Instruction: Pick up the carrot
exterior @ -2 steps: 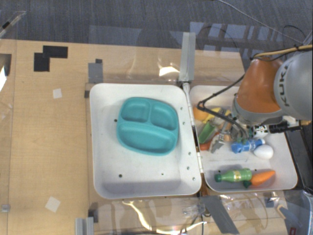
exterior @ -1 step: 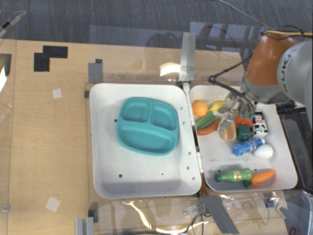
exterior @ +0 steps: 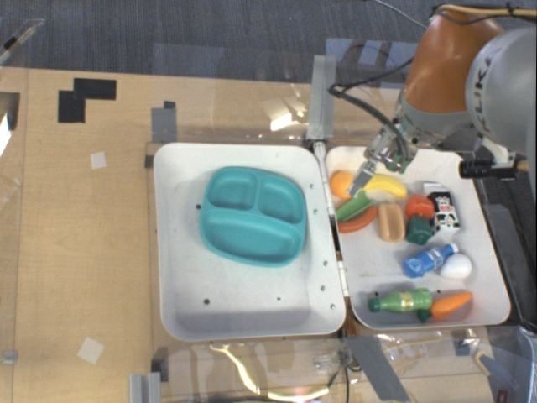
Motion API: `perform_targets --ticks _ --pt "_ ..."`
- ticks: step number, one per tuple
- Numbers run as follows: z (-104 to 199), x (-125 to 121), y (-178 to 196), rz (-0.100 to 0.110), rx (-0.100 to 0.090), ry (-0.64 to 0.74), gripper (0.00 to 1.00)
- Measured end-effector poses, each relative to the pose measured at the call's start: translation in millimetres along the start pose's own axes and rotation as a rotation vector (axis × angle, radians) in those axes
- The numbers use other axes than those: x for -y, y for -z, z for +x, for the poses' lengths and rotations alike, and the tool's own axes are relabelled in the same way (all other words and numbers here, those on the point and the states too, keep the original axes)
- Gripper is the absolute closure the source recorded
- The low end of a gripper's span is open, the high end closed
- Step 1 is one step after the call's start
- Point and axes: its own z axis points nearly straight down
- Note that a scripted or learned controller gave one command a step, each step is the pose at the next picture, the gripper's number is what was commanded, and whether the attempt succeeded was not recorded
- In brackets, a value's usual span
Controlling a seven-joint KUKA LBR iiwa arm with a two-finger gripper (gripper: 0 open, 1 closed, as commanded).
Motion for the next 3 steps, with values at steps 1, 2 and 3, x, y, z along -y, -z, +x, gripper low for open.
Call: perform_targets --ticks 1,2,3 --pt "60.9 30.0 -3.0 0.005 -0.007 0.037 0.00" --pt "-12.9 9.0 -3.8 0.005 -0.005 -0.080 0.00" --pt "58.2 34.6 -3.0 0.005 -0.007 0.036 0.00"
